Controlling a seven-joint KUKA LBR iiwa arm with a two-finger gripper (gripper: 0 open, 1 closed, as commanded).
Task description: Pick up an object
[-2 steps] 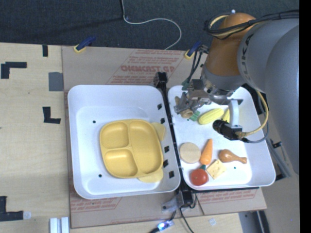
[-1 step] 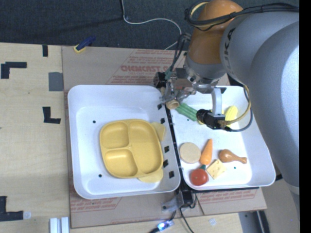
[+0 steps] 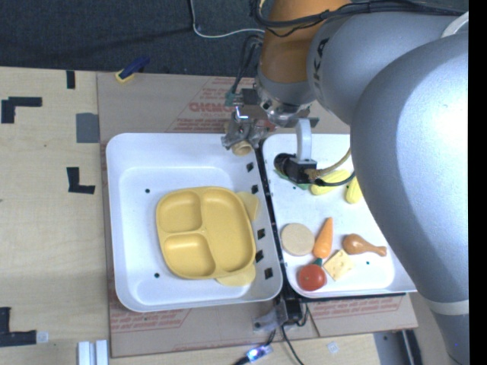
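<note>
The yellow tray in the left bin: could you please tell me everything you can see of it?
The yellow tray looks like matte plastic, with rounded corners and three compartments: two at its left, one longer at its right, all bare. It lies flat, open side up, slightly rotated, on the floor of the left bin, towards the bin's right wall. A paler yellow flat piece pokes out from beneath its right and lower edges. The gripper is up at the bins' far edge, apart from it.

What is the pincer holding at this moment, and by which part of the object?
It cannot be told. The pincer is at the far rim of the left bin, and its tips are too small and cluttered to show anything between them.
</note>
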